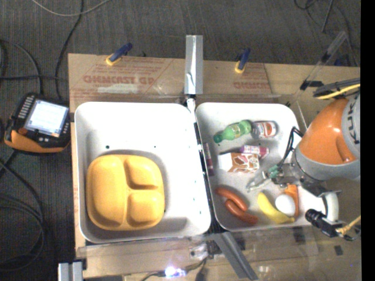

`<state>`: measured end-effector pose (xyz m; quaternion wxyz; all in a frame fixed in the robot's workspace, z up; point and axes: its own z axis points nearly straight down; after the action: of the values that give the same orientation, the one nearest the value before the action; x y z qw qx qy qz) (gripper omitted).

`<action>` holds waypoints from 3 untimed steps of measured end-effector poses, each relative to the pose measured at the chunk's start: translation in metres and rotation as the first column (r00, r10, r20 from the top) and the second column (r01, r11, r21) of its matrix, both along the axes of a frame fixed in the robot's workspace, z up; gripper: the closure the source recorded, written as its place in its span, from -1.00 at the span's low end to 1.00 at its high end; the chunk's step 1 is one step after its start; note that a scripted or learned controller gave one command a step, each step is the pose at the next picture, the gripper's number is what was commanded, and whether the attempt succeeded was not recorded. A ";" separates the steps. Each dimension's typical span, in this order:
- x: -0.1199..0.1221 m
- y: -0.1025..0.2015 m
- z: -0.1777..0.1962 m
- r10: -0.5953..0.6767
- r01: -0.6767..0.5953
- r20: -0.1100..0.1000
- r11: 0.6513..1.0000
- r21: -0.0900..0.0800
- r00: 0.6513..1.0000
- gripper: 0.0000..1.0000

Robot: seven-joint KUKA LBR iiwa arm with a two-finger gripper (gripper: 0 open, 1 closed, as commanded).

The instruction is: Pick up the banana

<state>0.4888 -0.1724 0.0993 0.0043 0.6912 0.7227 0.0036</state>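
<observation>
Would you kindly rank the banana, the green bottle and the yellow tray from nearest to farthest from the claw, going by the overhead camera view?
1. Banana: just below the claw, in the right bin's lower part.
2. Green bottle: up and left of the claw, near the right bin's top.
3. Yellow tray: far left, in the left bin.
</observation>
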 end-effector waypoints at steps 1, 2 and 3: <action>-0.002 -0.001 -0.009 0.179 -0.179 -0.005 0.984 0.001 0.984 -1.00; 0.000 -0.002 0.001 0.178 -0.178 0.002 0.984 -0.005 0.984 1.00; -0.005 0.029 0.071 -0.094 0.094 -0.014 0.996 0.000 0.995 1.00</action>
<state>0.4840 -0.1435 0.1700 -0.0008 0.7245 0.6893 -0.0010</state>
